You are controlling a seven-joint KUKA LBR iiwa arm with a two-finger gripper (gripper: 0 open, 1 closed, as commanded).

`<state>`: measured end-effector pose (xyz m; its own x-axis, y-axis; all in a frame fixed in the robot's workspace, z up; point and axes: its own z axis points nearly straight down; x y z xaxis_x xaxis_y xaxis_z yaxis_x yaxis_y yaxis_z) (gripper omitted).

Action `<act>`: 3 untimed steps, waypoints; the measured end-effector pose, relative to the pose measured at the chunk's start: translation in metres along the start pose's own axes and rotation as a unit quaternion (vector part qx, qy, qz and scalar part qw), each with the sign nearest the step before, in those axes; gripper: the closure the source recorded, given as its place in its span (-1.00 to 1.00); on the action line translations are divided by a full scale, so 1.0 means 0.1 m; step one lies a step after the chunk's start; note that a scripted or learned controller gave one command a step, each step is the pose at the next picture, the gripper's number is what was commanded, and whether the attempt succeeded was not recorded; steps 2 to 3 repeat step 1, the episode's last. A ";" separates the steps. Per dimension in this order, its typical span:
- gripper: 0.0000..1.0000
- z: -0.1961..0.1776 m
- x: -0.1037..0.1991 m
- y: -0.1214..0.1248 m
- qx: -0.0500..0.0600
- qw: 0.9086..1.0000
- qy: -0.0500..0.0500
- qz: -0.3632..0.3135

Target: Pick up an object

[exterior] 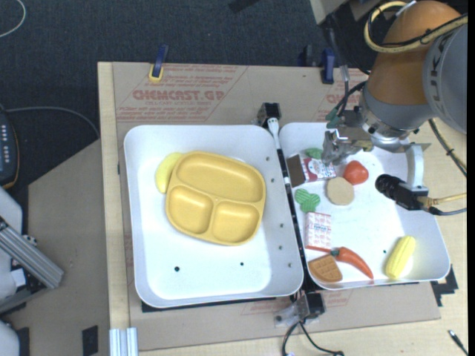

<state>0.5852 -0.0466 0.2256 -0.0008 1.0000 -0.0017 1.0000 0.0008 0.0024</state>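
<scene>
One carrot [353, 259]; one corn cob [399, 256]; two bins [141, 199].

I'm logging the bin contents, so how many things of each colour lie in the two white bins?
Yellow: 3, the divided tray, a piece beside it, the corn.
Red or orange: 2, tomato, carrot.
Green: 1.
Tan or brown: 3.
Printed packets: 2.
Total: 11.

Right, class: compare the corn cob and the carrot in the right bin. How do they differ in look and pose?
The corn cob is pale yellow, while the carrot is orange-red. The corn cob is stubby and blunt-ended; the carrot is slimmer and tapers to a point. The corn cob lies near the right bin's right edge; the carrot lies left of it, beside a waffle-like piece. Both lie flat at the bin's near end.
</scene>
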 end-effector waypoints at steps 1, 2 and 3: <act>1.00 0.11 0.05 -0.06 0.002 1.000 0.001 0.000; 1.00 0.11 0.05 -0.06 0.002 1.000 0.001 0.000; 1.00 0.11 0.05 -0.06 0.002 1.000 0.001 0.000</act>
